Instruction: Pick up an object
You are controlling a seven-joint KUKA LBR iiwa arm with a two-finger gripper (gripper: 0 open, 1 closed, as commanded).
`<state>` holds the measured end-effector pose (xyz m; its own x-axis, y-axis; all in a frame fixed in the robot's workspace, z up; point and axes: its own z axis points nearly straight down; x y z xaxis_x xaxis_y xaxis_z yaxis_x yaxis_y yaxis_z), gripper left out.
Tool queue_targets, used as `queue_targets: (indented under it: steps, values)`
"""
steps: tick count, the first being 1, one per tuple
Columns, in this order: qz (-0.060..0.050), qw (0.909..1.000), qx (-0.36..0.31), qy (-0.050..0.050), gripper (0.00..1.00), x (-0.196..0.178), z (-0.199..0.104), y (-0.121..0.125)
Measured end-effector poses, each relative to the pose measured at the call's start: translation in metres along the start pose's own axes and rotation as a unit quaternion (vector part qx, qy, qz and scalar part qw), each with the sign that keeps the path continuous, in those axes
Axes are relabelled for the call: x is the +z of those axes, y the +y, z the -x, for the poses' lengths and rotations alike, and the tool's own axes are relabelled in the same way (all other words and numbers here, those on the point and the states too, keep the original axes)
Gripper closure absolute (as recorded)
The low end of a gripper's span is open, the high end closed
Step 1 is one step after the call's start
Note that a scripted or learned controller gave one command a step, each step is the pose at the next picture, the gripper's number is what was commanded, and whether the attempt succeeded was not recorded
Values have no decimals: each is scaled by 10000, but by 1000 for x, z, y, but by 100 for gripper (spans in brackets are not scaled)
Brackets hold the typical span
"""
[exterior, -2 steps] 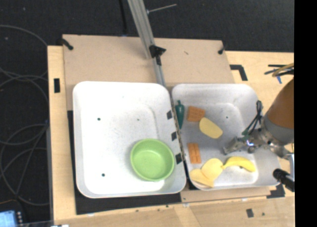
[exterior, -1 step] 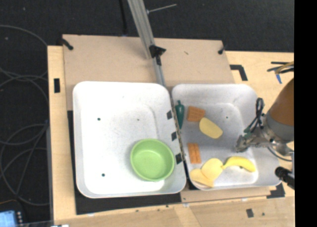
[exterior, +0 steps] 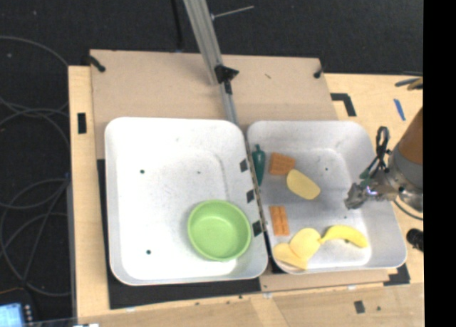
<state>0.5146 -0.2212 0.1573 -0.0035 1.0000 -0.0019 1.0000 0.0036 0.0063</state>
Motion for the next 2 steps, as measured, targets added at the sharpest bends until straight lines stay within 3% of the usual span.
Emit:
queue_targets:
  steps: [1,2]
  values:
    - [13,10000,-5,-8,100,-63,-4,3]
    - [-9,10000,-10,3,100,-81,-3,4]
